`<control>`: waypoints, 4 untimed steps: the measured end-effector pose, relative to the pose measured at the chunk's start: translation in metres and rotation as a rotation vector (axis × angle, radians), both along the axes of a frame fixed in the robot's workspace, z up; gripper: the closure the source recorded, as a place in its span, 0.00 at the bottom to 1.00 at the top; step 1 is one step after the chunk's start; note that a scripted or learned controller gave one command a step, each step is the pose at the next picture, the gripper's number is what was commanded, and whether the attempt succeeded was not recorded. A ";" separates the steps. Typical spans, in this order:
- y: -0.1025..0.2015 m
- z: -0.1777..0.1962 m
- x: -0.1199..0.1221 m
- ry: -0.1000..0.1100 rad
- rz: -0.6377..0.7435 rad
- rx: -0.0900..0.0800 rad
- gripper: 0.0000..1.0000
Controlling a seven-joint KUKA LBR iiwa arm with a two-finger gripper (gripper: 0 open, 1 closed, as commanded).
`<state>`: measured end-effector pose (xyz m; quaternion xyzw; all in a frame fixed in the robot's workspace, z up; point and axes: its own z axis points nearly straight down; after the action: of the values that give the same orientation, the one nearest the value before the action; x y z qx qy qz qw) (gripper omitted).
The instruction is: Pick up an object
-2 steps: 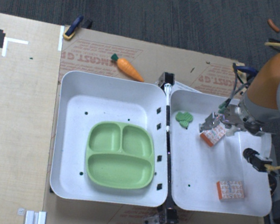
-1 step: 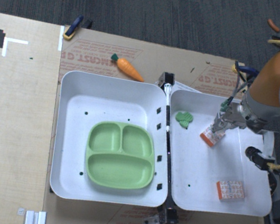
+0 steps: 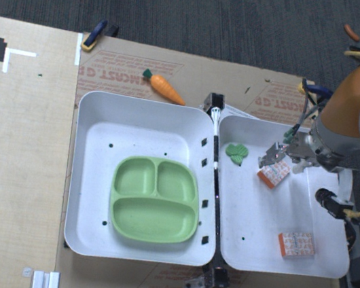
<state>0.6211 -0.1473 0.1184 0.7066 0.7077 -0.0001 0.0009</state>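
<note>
My gripper (image 3: 276,161) hangs over the upper middle of the right bin (image 3: 324,265). It is shut on a small red and white box (image 3: 273,176), which is tilted and sticks out below the fingertips. A second red and white box (image 3: 297,244) lies flat near the bin's lower right corner. A small green leafy piece (image 3: 237,153) lies in the right bin's upper left, just left of the gripper.
The left bin (image 3: 91,159) holds a green divided plate (image 3: 155,199). An orange carrot (image 3: 164,87) lies on the cardboard behind the left bin. The arm's orange band (image 3: 353,101) and grey wrist cover the right bin's far right corner.
</note>
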 end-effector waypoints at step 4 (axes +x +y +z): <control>0.071 0.074 -0.005 0.000 0.208 0.000 0.00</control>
<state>0.6158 -0.0761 0.1925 0.6293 0.7772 0.0001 0.0008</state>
